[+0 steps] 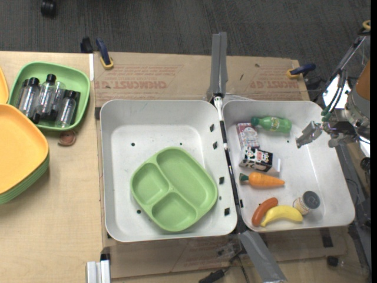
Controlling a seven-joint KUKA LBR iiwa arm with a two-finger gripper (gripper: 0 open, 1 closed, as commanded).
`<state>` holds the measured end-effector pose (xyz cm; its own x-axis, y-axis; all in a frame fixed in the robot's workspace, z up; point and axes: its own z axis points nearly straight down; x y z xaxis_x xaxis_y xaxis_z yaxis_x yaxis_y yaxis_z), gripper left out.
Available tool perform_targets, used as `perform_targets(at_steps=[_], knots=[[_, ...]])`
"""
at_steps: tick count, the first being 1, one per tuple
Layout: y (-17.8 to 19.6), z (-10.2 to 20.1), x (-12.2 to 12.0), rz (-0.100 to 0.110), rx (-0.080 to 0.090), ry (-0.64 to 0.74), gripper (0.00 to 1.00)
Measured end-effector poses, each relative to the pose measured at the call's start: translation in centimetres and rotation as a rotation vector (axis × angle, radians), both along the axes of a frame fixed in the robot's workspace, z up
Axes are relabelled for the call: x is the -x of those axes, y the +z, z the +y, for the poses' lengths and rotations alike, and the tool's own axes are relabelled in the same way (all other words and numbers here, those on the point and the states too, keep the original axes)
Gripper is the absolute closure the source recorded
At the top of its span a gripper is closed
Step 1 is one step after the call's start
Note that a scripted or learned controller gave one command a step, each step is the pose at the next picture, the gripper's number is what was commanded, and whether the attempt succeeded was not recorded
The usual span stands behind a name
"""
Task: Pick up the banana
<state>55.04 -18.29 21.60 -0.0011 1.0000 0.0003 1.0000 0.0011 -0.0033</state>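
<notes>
Banana (282,215): lies at the near edge of the right bin (330,175), toward its near right corner.
Red sausage (263,210): touches the banana's left end.
Small can (307,202): just to the banana's right.
Carrot (266,181): farther in, near the bin's left wall.
Green bottle (272,123): by the far edge.
Gripper (308,135): over the right side, well apart from the banana, fingers apart, holding nothing.
Green tray (174,188): in the left bin (118,134).

Glossy plastic banana (281,215), matt bins (156,118)

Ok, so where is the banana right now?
The banana lies at the near edge of the right bin, touching a red-orange sausage-shaped toy, just left of a small can.
</notes>
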Motion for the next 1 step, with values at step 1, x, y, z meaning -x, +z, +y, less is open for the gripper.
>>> perform_targets(at_steps=[1], knots=[[0.8,-0.06,-0.01,0.001,0.0,0.001,1.0]])
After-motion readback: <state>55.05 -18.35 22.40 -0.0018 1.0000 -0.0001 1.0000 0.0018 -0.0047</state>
